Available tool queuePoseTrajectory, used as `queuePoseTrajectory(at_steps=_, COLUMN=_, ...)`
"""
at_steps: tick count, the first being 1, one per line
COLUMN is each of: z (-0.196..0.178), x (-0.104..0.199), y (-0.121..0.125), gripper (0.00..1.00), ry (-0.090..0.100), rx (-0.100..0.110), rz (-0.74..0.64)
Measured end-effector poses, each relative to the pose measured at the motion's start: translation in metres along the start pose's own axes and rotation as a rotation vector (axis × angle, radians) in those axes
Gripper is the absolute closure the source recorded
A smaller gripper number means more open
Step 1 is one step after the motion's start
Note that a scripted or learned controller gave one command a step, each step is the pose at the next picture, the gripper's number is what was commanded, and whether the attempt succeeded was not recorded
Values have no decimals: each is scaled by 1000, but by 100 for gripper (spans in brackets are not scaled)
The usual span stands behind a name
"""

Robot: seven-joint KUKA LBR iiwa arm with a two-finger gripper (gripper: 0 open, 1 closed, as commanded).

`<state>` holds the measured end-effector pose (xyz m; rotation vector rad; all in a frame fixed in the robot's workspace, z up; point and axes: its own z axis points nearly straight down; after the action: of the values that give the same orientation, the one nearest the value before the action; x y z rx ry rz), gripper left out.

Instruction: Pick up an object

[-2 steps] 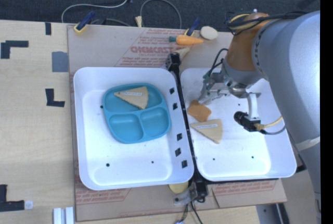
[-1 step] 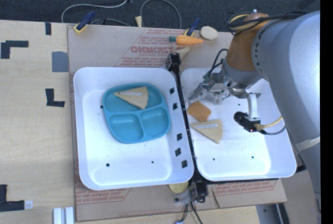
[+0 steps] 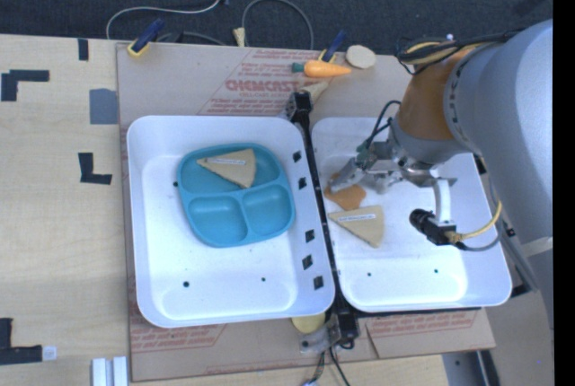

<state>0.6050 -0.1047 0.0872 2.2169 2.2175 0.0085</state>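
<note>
Closing in, nothing lifted yet

Reaching into the right bin (image 3: 395,290), the arm has brought its end effector (image 3: 359,171) low over the small orange-brown piece (image 3: 347,195), but you should not count this as a pick. That piece lies flat on the bin floor at about 7 o'clock from the fingertips, just beside them. You cannot tell from this slant how far the fingers stand apart, and nothing shows between them.

Nearest you in that bin, at 6 o'clock from the end effector, the tan wedge (image 3: 361,223) rests untouched, just below the orange-brown piece.

Across the divider at 9 o'clock, the left bin (image 3: 225,299) holds a blue divided plate (image 3: 238,200) with a second tan wedge (image 3: 231,167) in its upper compartment.

Farther off at 12 o'clock, a toy carrot (image 3: 325,68) sits on the table beyond the bins.

Judging by this, the approach is done; the grasp and lift are left.
</note>
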Motion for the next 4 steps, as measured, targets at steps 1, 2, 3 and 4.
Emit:
queuePoseTrajectory(at_steps=1, z=0, x=2, y=-13, gripper=0, ry=-3, rx=-1, rz=0)
queuePoseTrajectory(at_steps=2, z=1, x=6, y=16, gripper=0, ry=-1, rx=6, rz=-1)
queuePoseTrajectory(at_steps=3, z=1, x=9, y=29, gripper=0, ry=-2, rx=7, rz=0)
queuePoseTrajectory(at_steps=4, z=1, x=9, y=28, gripper=0, ry=-1, rx=4, rz=-1)
